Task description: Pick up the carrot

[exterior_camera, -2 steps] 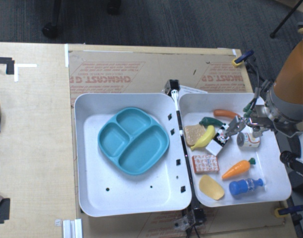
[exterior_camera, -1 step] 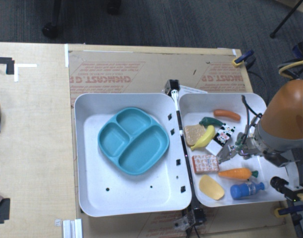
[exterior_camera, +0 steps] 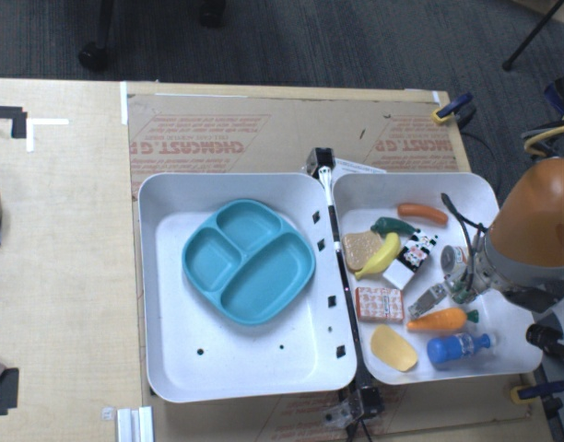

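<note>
Mirrored print on the brown cardboard sheet (exterior_camera: 264,136) under the two shallow white bins (exterior_camera: 162,247) seems to read "CHEMCAST GP", twice. One orange toy carrot (exterior_camera: 439,319) lies in the right bin, just below the metal two-finger gripper (exterior_camera: 443,293); whether its fingers are parted, I cannot tell. One teal divided plate (exterior_camera: 250,261) sits in the left bin.

Bench (exterior_camera: 61,247) with two bins (exterior_camera: 171,357)

Carrot (exterior_camera: 438,319) hemmed by bottle (exterior_camera: 457,347), red box (exterior_camera: 379,304) & chip (exterior_camera: 393,348); left bin (exterior_camera: 162,339) roomy round plate (exterior_camera: 249,261)
</note>
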{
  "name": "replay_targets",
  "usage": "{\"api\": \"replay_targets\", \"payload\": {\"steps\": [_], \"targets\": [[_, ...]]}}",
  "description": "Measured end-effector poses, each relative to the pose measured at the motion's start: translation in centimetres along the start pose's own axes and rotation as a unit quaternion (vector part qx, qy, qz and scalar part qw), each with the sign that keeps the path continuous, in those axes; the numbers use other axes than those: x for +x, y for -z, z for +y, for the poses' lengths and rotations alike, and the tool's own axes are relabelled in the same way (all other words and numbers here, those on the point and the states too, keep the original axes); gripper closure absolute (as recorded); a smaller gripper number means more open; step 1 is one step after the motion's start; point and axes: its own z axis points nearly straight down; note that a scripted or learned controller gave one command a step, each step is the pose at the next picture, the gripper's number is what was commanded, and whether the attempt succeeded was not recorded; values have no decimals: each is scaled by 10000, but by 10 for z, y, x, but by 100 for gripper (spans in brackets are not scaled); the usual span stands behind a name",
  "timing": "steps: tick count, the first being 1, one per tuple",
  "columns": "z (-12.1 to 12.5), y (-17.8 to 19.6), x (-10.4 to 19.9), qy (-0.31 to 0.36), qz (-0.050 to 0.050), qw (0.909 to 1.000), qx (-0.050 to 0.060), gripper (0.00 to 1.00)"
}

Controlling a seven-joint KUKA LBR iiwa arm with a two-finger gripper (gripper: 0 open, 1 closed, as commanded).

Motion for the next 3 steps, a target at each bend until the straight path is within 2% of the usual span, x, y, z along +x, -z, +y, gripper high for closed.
{"api": "replay_targets", "payload": {"steps": [1, 2, 3], "targets": [[1, 9, -2, -32, -12, 10000, -18, 100], [1, 9, -2, -31, -11, 10000, -15, 0], [7, 1, 11, 2327, -22, 9725, -17, 0]]}}
